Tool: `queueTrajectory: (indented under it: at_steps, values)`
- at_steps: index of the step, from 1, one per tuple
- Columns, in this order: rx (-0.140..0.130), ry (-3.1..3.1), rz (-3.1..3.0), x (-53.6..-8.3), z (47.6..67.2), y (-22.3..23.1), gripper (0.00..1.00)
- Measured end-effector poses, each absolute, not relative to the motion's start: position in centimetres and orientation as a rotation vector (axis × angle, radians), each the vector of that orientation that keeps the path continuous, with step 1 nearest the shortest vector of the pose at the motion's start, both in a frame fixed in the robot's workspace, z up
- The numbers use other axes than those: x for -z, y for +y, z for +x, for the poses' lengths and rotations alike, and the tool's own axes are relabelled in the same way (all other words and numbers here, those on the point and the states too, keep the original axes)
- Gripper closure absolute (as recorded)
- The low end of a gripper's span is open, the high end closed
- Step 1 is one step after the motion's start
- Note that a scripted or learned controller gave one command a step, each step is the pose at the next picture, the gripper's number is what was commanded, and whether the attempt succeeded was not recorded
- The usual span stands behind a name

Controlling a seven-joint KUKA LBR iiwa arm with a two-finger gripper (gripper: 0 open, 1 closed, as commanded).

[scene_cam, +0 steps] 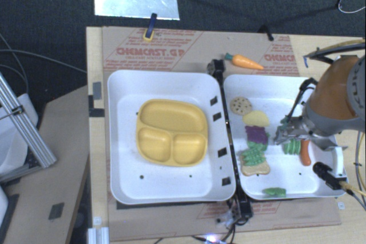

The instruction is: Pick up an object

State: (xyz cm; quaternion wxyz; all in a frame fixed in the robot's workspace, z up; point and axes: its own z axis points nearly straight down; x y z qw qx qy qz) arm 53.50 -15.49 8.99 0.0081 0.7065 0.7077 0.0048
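My gripper (285,135) hangs low over the middle of the right bin (274,93), under the grey and orange arm that reaches in from the right. Just below it lie a green ribbed piece (292,147) and an orange-red sausage (306,152). To its left sit purple grapes (257,134), a yellow piece (257,118), a chocolate-chip cookie (241,104), a leafy green piece (253,154) and a tan bone-shaped biscuit (255,168). A green pod (274,192) lies near the bin's front wall.
The left bin (123,123) holds a yellow divided plate (172,132). A carrot (245,61) lies on the cardboard behind the bins. Black clips line the divider (223,134) between the bins. A black part (325,174) of the arm overhangs the right bin's front right corner.
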Motion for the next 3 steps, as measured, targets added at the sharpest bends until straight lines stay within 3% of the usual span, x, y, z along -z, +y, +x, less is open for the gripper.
queueTrajectory:
  at_steps: [2, 3]
  values:
    - [-0.001, 2.222, 2.221, -8.4, 52.6, -14.6, 1.0]
    - [-0.003, 2.224, 2.223, -8.5, 52.6, -14.6, 0.0]
